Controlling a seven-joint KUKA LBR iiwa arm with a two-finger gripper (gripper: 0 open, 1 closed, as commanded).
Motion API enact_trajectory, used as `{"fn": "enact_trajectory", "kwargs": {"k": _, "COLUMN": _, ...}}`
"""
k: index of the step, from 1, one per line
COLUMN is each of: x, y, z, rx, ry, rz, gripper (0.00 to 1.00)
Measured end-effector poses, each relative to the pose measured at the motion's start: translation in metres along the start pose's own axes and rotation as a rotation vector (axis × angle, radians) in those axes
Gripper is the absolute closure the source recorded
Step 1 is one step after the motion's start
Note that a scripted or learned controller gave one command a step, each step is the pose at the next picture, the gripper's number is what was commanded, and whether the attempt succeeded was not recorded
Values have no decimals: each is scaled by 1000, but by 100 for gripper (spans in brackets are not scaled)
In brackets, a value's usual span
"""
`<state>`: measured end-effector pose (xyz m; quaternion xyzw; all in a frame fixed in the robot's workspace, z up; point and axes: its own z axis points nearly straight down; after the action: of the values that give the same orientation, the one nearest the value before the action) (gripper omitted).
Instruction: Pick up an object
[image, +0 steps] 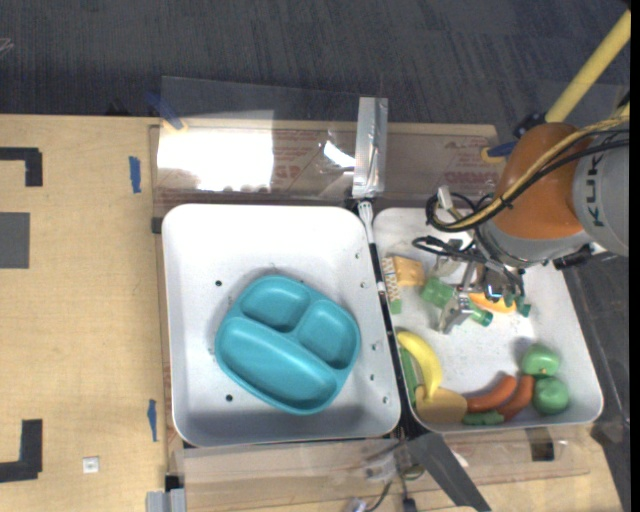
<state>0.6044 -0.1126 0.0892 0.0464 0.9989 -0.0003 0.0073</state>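
A teal divided plate (288, 343) lies in the left white bin (190, 240), on a tan counter (75, 300) with blue tape marks (134, 173).

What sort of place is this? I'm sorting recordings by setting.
Probably a robotics lab bench set up for picking trials: two white bins side by side, toy food such as a banana, and a cabled robot arm reaching in.

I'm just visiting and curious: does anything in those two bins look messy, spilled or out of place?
Nothing is spilled or broken. The teal divided plate sits askew in the left bin, and the banana and carrot lie crowded against the right bin's near edge.
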Motion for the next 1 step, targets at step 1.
{"fn": "enact_trajectory", "kwargs": {"k": 1, "x": -61, "y": -47, "z": 2, "rx": 0, "ry": 5, "rz": -236, "gripper": 0}}
